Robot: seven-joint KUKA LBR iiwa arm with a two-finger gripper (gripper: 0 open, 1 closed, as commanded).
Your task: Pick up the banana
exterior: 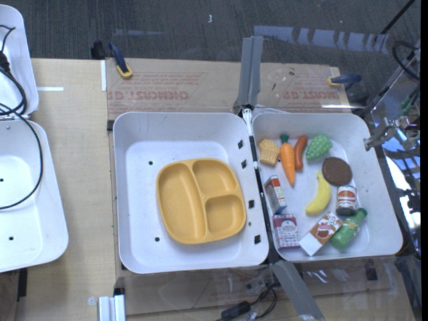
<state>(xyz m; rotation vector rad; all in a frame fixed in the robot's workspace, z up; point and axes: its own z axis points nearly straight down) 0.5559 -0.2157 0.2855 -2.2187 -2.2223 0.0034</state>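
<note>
Even, bright overhead light; mild softness throughout.

White bins (127,179) read near overexposed, with little surface detail on their floors. Shadows are faint and short, tucked under the yellow tray (200,199) at lower left. Blue-tinted glare and reflections appear at the right edge of the frame. Small labels on the packaged items are blurred and unreadable. The dark floor along the top is dim and grainy. The desk (73,99) edges bow slightly.

at the right edge of the camera view there is a small pale grey metal part (382,138) with thin pointed ends. near it are thin dark rods (404,13) and a dark curved cable (403,51), with shiny blue patches around. whether these pieces belong to the arm, i cannot tell.
</note>
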